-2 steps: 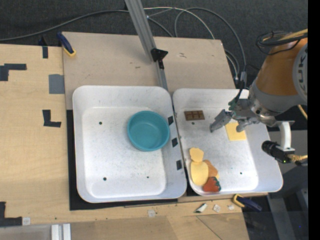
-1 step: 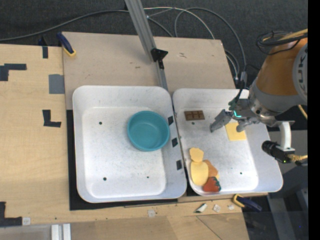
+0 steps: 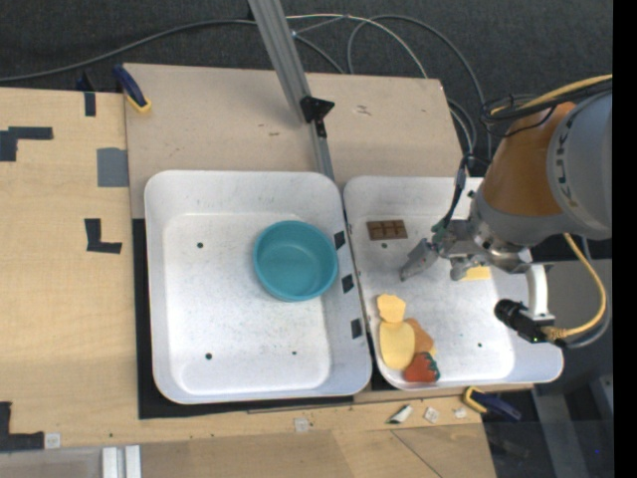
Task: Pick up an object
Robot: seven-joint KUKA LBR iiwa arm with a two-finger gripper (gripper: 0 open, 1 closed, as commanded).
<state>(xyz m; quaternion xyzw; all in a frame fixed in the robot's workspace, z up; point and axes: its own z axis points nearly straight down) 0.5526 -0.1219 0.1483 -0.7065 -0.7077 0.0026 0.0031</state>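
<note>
My gripper (image 3: 440, 266) hangs over the middle of the right bin (image 3: 498, 361), its two grey fingers spread open with only bare bin floor showing between them. A brown chocolate bar (image 3: 386, 230) lies just up and left of it. A small yellow piece (image 3: 479, 274) peeks out beside the right finger. Toward the bin's near left corner sit a yellow fruit-shaped toy (image 3: 391, 309), a pale yellow piece (image 3: 397, 345), an orange bit (image 3: 425, 339) and a red strawberry (image 3: 423, 368), all apart from the gripper.
A teal bowl (image 3: 295, 259) stands in the left bin (image 3: 199, 366). A grey metal pole (image 3: 289, 63) slants down to the ridge between the bins. Cables loop over the board behind the right bin.
</note>
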